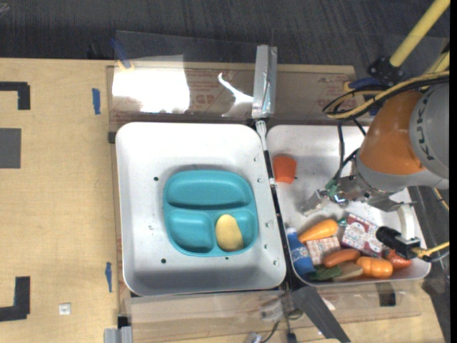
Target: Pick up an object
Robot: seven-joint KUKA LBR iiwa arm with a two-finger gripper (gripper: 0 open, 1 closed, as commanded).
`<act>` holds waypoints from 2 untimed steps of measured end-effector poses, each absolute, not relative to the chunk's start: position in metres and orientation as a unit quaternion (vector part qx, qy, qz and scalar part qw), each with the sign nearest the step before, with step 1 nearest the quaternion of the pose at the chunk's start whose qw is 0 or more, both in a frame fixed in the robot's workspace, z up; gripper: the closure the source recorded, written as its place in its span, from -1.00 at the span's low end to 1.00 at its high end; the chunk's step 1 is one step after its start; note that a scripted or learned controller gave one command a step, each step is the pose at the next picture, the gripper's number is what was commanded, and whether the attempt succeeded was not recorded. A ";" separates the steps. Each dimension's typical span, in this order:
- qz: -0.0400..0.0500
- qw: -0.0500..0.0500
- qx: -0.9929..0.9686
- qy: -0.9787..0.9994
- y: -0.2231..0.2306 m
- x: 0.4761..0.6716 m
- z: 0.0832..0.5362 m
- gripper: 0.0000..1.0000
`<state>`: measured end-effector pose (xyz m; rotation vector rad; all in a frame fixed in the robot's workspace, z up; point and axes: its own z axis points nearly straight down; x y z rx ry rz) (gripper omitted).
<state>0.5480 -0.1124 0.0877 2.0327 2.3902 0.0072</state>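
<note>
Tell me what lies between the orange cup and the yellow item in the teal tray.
In the camera view, between the orange cup and the yellow item lie the teal tray's rim and the bins' adjoining walls.

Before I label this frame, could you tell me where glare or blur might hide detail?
Camera view: strong glare on the clear sheet behind the left bin; the gripper is small and soft; the teal tray and yellow item look sharp.

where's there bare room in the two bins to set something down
Left bin: bare white floor all round the teal tray; the tray's long top compartment and lower-left one are free, a potato fills the lower-right. Right bin: bare strip along the top beside the orange cup; the bottom is crowded with toys under the gripper.
</note>
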 end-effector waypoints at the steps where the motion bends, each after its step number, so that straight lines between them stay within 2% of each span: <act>1: 0.004 0.003 0.631 0.776 -0.098 0.484 0.088 -1.00; 2: 0.005 0.007 0.632 0.775 -0.099 0.486 0.099 1.00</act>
